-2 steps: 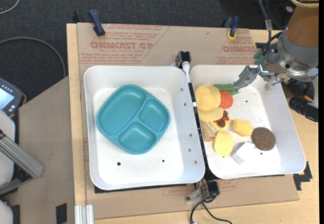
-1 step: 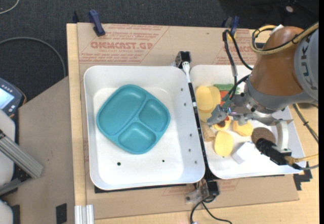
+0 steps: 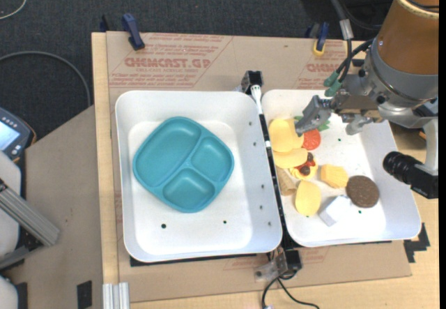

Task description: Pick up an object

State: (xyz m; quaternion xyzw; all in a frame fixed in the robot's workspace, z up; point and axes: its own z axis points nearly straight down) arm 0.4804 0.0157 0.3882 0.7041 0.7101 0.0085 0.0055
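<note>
The gripper [image 3: 311, 121], grip state unclear, hovers over a red piece [image 3: 311, 139], seemingly roundish, without clear axis.

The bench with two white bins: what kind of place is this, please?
Probably a robotics lab test bench, not a kitchen. A robot arm reaches over the right bin, which holds toy food; the left bin holds a teal tray. Clamps fix the board, and cables lie on the carpet.
</note>
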